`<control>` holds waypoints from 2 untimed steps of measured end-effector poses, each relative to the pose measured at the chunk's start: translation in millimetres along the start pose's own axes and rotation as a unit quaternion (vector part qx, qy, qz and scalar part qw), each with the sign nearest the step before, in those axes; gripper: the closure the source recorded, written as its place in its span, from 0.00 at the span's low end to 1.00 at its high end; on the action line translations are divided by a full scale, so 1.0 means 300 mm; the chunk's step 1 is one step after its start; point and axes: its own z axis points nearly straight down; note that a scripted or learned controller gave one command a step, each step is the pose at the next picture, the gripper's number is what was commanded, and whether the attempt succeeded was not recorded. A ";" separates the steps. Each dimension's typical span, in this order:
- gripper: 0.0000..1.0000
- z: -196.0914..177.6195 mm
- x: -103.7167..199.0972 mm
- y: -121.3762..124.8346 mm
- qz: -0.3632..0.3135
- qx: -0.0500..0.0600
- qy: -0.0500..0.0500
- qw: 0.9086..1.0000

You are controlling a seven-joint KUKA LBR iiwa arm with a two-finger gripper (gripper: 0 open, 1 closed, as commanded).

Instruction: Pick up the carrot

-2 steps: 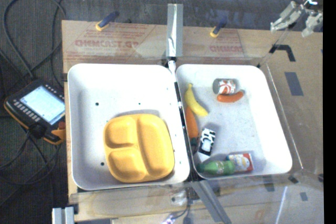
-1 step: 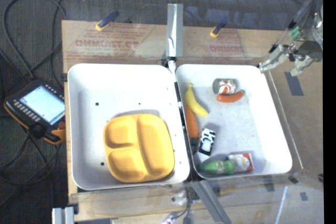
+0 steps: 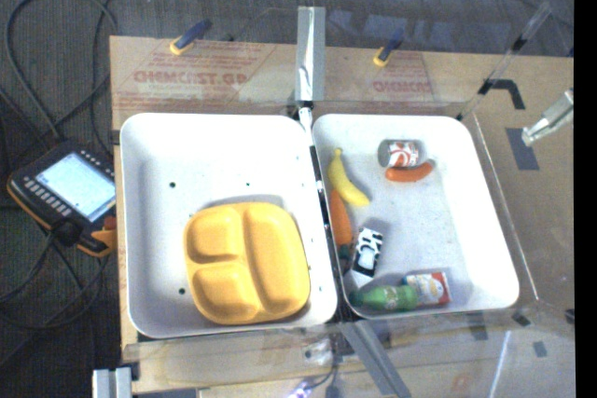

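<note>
The carrot (image 3: 340, 217) is orange and slim. It lies lengthwise against the left wall of the right bin (image 3: 485, 228), with its green end pointing toward the front. A yellow banana (image 3: 346, 183) lies just behind it, almost touching its far tip. A black-and-white toy (image 3: 368, 252) sits close to its right, near the green end.
The right bin also holds a red-and-white can (image 3: 401, 152), a red sausage-like piece (image 3: 409, 172), a green bottle (image 3: 384, 297) and a red-and-white packet (image 3: 430, 287) at the front. A yellow divided tray (image 3: 247, 261) lies in the left bin (image 3: 159, 163). A pendant (image 3: 65, 191) rests left of the bench.
</note>
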 end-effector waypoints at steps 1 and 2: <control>0.00 0.260 0.197 -0.075 -0.074 0.001 0.002 0.997; 0.00 0.049 0.640 0.040 -0.170 -0.001 0.001 0.985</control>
